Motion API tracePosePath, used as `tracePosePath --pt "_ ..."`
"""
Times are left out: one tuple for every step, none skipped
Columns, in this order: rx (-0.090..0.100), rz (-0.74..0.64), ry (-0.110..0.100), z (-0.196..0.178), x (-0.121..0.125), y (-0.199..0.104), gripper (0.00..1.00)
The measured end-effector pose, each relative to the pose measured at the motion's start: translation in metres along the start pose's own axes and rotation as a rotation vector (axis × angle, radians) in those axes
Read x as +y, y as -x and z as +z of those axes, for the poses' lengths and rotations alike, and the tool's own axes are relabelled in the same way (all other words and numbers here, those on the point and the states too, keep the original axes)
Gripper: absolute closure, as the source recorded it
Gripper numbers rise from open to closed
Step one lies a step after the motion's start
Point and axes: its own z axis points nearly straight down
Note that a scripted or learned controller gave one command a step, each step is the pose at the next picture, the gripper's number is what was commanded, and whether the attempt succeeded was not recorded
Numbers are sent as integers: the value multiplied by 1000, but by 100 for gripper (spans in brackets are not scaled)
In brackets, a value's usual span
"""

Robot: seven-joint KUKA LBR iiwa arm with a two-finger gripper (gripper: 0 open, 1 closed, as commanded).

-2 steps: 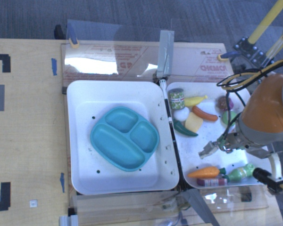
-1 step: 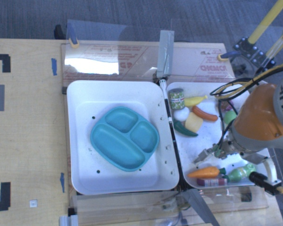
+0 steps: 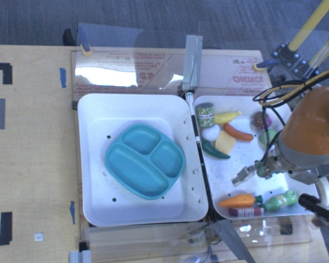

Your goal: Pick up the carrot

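Observation:
The carrot (image 3: 238, 200) is orange with a green top at its right end. It lies on its side along the front wall of the right bin (image 3: 238, 166). My gripper (image 3: 245, 175) hangs over the bin floor just behind the carrot, slightly to the right of its middle, with a gap of bare bin floor showing between them. Nothing shows in the gripper. The grey wrist and orange band (image 3: 312, 125) rise to the right and hide part of the bin's right side.
In the right bin's back half lie a green-labelled can (image 3: 205, 114), a banana (image 3: 227, 116), a red sausage (image 3: 238, 132), a yellow block (image 3: 225, 143) and a dark green vegetable (image 3: 215, 150). A green bottle (image 3: 279, 201) lies right of the carrot. A blue divided plate (image 3: 145, 160) sits in the left bin.

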Motion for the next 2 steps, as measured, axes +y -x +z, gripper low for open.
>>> tracePosePath --pt "2 -132 -2 40 3 -10 0" --pt "0 -19 -2 3 -4 14 0"
